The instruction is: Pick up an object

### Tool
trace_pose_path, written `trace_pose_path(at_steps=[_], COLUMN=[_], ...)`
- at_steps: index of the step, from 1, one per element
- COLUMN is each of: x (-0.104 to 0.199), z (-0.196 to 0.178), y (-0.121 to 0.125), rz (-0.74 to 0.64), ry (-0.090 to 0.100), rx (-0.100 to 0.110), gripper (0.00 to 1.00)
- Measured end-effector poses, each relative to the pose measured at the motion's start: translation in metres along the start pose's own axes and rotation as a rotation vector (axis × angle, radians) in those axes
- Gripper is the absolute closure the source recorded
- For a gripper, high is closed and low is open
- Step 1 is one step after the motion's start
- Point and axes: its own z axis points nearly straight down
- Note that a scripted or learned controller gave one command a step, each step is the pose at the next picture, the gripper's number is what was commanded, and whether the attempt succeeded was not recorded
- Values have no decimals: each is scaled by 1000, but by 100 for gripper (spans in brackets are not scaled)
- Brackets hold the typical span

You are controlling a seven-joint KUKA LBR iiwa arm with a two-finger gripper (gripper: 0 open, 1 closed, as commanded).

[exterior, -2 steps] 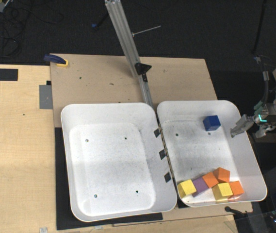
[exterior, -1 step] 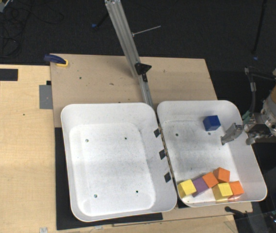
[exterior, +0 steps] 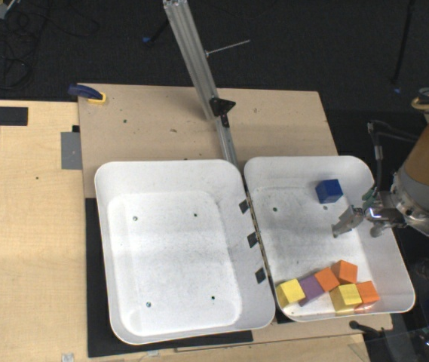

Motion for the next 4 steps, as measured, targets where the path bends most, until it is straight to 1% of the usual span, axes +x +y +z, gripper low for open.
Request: trace_pose_path(at_steps=[1, 2, 3, 4], x=[10, 8, -2, -3], z=[60, 47, -1, -51], y=[0, 1, 6, -3], rz=[2, 9, 5, -1], ry=[1, -1, -4, -4], rx=[2, -2, -9, -10], gripper=[0, 100, 100, 100])
